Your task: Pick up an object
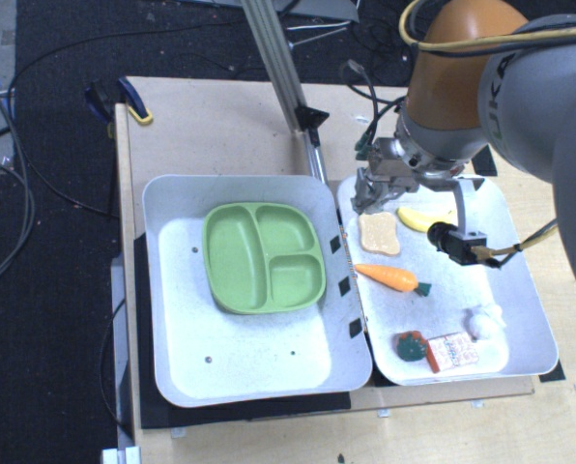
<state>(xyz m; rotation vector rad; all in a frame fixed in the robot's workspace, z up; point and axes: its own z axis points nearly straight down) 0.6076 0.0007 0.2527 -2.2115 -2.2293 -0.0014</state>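
Tool (373,193), grip state impossible to tell, hovers above the bread slice (379,233), whose long axis runs top-to-bottom.

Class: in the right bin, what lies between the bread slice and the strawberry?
In the camera view, the carrot lies between the bread slice and the strawberry.

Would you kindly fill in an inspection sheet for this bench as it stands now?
Surface: wooden bench bearing two white bins, left bin and right bin.
Job's things: in the right bin, bread slice, banana, carrot, strawberry, red-and-white packet, white lump.
Clutter: green divided plate in the left bin.
Hand: hand hangs just above the bread slice; nothing seen held.
Cables: black cables on the floor; a cable by the black wrist unit.
Surroundings: metal strut, dark floor.
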